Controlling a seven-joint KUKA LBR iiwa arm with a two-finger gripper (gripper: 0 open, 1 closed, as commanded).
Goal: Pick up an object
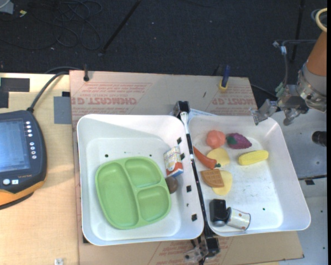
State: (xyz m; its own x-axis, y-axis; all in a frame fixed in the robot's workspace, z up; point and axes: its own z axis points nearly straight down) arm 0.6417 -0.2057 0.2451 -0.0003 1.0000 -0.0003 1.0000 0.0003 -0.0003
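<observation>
We see the claw (276, 110) hovering past the right bin's (287, 164) far right corner. Its fingers spread wide, holding nothing. The toy food, including a yellow banana (252, 158), lies well apart, lower left of it.

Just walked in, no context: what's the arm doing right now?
The KUKA arm is set to pick up an object, and no pick is under way. Its tool hangs just beyond the far right corner of the right bin, above the bench. That bin holds toy food: a yellow banana, a purple piece, a pinkish-orange piece, a waffle, plus a small metal cup on its side. The left bin holds a green divided tray.
</observation>
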